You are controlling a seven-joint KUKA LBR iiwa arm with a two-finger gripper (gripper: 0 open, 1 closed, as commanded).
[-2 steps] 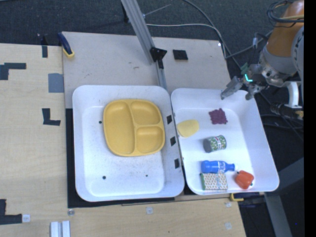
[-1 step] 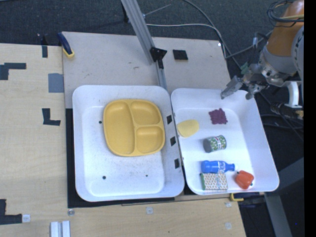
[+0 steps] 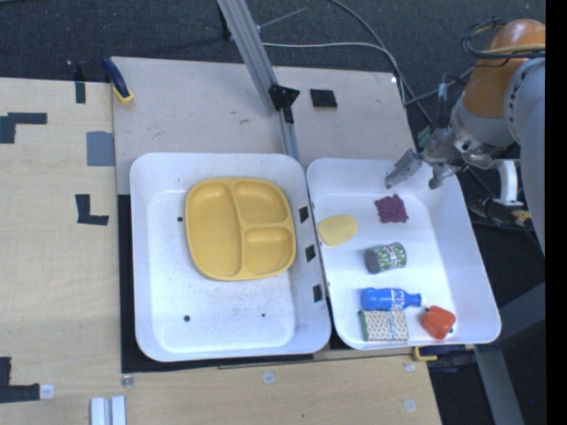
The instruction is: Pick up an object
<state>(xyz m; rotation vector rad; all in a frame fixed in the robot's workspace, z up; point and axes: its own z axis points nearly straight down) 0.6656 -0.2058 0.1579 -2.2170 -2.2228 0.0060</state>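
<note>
Above the right-hand shallow white bin [image 3: 469,237], the gripper [image 3: 423,175] hangs with jaws apparently spread and empty, ready over the knobbly purple lump [image 3: 391,209].

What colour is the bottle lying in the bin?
Blue, with a white cap end. The bottle shows best in the camera view, lying in the right bin.

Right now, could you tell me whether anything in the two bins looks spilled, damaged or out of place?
Nothing stands out. The yellow tray lies flat in the left bin; the small items, among them a can and blue bottle on their sides, lie apart in the right bin.
</note>
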